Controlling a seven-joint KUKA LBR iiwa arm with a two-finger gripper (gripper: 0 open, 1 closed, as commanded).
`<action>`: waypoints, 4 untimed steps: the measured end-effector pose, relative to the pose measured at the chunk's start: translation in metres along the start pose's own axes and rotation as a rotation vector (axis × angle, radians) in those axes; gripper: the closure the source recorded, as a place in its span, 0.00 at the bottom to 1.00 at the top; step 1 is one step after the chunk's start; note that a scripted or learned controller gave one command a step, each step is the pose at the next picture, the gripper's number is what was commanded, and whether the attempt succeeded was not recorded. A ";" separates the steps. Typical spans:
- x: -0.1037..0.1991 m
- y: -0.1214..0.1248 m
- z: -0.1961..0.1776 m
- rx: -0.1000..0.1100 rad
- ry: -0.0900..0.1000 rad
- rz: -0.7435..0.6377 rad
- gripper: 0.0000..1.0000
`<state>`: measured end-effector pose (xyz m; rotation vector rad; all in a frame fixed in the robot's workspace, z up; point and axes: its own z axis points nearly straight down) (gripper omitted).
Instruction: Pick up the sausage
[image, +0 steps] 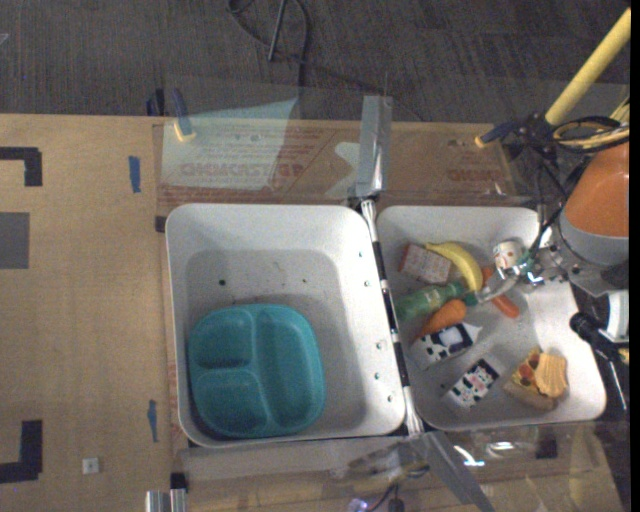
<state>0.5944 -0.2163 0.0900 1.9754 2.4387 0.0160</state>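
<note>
The pincer (512, 268) sits low over the sausage (503, 297) in the right bin (590, 400), placed for a grasp. I cannot tell its state.

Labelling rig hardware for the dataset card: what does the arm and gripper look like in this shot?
The arm enters at the right edge: an orange band over a grey, rounded wrist section. Dark cables loop above it, near a yellow rod. The gripper is small and pale metallic with a touch of green; its finer details are too blurred to make out.
</note>
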 end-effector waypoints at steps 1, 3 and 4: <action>-0.002 0.001 -0.011 -0.005 -0.012 -0.002 1.00; 0.058 0.084 -0.181 0.004 -0.008 -0.441 1.00; 0.100 0.093 -0.184 0.007 -0.004 -0.543 1.00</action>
